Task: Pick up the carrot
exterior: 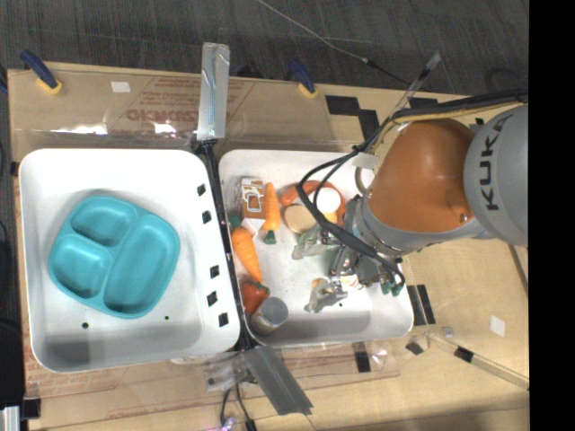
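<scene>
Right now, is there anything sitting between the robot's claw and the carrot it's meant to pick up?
Nothing visible does. The two-finger gripper hangs over the right white bin's bare floor, and that open white patch runs left to the long orange carrot lying by the bin's left wall. A smaller orange carrot-like piece lies farther up.

A teal tray [112,255] with 3 compartments lies in the left bin [36,187]; a grey cup [272,312] sits at the right bin's [269,162] front-left corner.

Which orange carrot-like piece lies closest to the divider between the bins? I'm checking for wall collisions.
The larger carrot, lying beside the right bin's left wall; the slimmer orange piece sits farther in.
</scene>
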Controlling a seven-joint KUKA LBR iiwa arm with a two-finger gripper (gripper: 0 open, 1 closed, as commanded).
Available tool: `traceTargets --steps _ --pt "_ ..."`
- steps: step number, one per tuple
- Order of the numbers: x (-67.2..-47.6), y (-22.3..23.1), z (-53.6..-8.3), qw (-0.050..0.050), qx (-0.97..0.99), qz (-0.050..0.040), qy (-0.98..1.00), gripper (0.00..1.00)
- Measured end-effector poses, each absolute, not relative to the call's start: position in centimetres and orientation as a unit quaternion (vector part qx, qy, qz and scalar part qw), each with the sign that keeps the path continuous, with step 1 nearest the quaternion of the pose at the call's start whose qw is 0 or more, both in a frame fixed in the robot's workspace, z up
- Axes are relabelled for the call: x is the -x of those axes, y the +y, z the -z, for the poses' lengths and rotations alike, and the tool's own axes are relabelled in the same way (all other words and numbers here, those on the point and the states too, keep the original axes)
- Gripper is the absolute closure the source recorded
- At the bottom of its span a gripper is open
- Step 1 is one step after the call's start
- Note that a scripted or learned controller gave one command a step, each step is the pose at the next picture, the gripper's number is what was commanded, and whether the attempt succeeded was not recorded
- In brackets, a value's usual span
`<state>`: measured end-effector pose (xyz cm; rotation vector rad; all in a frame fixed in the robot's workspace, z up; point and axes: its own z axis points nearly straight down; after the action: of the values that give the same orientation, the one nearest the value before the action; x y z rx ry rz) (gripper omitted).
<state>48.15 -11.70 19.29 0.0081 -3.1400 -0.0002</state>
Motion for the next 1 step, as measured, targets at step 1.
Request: traceTargets --steps 1 --pt "-55.80 -9.56 -9.12 -0.001 -0.045 -0.0033 -0.999 0.00"
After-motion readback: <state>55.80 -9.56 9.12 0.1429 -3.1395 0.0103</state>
